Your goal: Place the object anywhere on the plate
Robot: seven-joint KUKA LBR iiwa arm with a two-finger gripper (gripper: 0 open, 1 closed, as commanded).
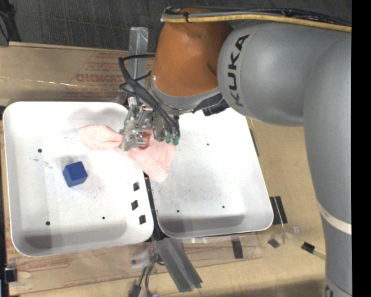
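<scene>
Across the table's two white bins (25, 166) a pink cloth (149, 153) straddles the centre rim, so the tool (149, 132), grip unreadable, may snag it while the blue cube (75, 173) sits untouched.

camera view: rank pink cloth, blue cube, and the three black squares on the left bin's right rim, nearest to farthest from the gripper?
1. Pink cloth: right under the gripper, draped across the divide between the two bins.
2. Black squares: below the gripper in the view, on the left bin's right rim.
3. Blue cube: farthest, lower left, on the left bin's floor.
</scene>
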